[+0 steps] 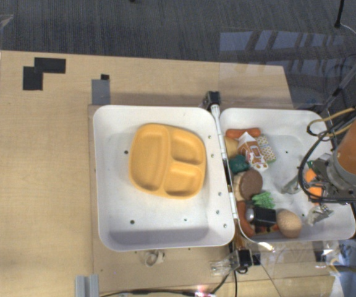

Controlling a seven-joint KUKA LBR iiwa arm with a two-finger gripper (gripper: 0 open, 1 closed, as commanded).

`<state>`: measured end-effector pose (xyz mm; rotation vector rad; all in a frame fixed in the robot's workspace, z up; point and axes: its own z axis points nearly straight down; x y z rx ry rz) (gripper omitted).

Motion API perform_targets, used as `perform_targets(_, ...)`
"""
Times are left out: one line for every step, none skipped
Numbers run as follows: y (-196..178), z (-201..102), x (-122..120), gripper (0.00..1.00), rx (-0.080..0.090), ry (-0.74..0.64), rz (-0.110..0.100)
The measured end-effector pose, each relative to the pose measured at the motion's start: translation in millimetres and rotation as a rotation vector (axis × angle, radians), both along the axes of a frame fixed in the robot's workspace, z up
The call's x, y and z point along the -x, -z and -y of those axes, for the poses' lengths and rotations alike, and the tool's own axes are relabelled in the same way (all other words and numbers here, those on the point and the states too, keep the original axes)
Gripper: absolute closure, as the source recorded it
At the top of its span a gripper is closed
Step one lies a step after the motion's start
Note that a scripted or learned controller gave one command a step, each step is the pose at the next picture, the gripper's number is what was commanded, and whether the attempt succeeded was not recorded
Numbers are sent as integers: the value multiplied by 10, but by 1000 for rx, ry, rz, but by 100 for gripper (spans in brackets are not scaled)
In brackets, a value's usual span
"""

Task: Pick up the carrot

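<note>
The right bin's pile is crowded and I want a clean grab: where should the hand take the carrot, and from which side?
Take the carrot across its mid-length, coming straight down. It appears to lie flat, long axis left-right, at the pile's far end; the carton crowds its near side, so closing across its narrow width likely fits best.

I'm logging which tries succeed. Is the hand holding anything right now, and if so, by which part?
It cannot be told. The hand is down at the right side of the right bin, with something orange beside the wrist, but no object is clearly between its fingers.
</note>
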<state>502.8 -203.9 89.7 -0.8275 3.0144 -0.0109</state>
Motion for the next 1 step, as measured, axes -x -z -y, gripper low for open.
perform_targets(-140,-2,-47,100,3,-3,12)
